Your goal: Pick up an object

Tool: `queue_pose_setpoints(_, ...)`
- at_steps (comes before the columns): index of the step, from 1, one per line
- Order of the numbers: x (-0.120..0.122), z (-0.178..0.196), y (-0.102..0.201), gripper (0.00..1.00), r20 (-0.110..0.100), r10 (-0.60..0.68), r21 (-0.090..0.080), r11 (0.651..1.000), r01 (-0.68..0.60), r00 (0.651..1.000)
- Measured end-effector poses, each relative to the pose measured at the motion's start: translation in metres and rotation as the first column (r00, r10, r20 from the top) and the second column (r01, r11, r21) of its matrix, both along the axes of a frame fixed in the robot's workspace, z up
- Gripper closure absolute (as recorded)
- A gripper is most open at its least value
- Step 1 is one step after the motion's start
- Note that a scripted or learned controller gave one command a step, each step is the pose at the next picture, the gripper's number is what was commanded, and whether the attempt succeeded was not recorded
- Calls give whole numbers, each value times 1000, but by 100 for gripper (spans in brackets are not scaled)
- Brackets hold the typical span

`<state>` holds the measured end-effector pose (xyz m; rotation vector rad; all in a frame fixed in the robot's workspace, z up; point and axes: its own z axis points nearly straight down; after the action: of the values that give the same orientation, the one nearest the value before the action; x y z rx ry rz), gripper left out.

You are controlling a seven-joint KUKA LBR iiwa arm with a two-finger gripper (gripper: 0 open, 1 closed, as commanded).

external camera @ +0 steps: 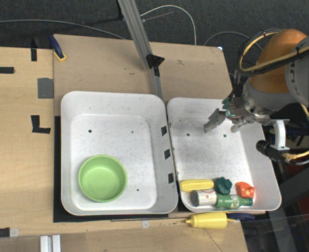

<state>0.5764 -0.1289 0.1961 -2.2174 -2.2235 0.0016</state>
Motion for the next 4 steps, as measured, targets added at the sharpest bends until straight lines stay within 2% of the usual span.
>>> queue_pose_setpoints(1, 0, 0, 0, 0, 0, 0, 0, 1000, 0, 1000)
queue_pose_setpoints(3, 7, -93, 5, 0, -5, -1, 0, 1000, 1, 1000)
queue_pose_setpoints(4, 7, -108, 6, 0, 0, -1, -2, 1000, 1, 1000)
